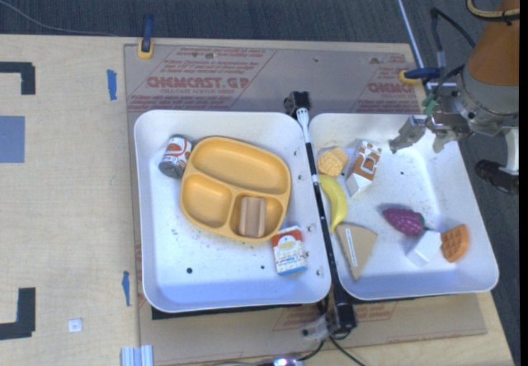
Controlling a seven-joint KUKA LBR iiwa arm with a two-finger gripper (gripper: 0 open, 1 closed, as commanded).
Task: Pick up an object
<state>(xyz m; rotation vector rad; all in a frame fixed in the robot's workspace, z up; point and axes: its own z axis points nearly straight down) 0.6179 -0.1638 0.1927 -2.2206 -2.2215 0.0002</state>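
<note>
So, from my seat nothing has been picked up yet, as far as I can judge: every object lies in a bin and none sits between the fingers.

Going left to right, the left bin [153,216] holds a crushed soda can [174,156] at its far left, touching the rim of a yellow divided tray [235,185]. A brown block [252,216] lies in the tray's near right compartment. A small juice carton [289,251] sits just beside the tray's near right edge.

In the right bin [470,265], a banana [333,199] runs along the left wall, with a round cracker [332,161] at its far end and a wedge of sandwich [355,247] at its near end. A small orange-and-white carton [364,165] lies tilted just right of the cracker. Further right sits a purple bunch of grapes [403,220], then a white block [423,249] and an orange waffle-like piece [454,242] touching it near the right wall.

The gripper [422,132] hovers over the far right part of this bin, fingers spread and nothing in them. It is well apart from the grapes and waffle; the tilted carton is the nearest candidate. I reckon the whole job remains: choosing a target, descending, closing and lifting.
</note>
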